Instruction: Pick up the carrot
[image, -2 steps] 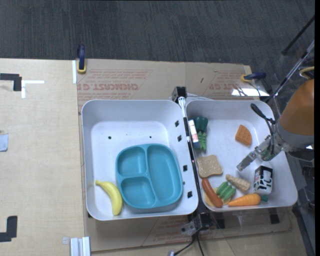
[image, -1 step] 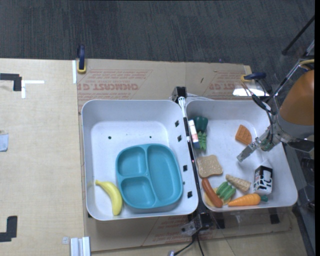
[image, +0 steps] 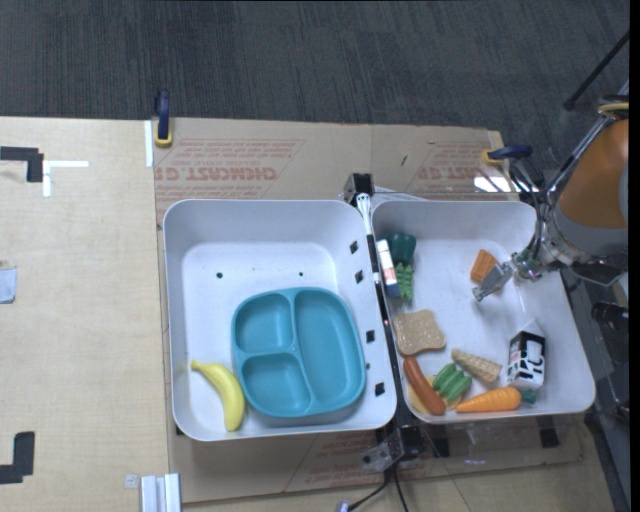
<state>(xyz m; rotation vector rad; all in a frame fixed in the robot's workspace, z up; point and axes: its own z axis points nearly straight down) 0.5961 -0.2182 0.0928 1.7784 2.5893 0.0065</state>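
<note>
Lying near the front wall of the right bin (image: 560, 405), the carrot (image: 489, 401) sits just beside a black-and-white carton (image: 527, 360) with unreadable print. Well behind it, the gripper (image: 492, 287) hangs; its state cannot be told.

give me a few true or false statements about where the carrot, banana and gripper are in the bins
1. The carrot lies near the front edge of the right bin. True.
2. The banana lies inside the teal plate. False: it lies on the left bin's floor, beside the plate's front left corner.
3. The gripper is over the right bin, near an orange wedge. True.
4. The gripper is touching the carrot. False: it is well back from the carrot, toward the bin's rear.
5. The bread slice lies in the left bin. False: it lies in the right bin.
</note>
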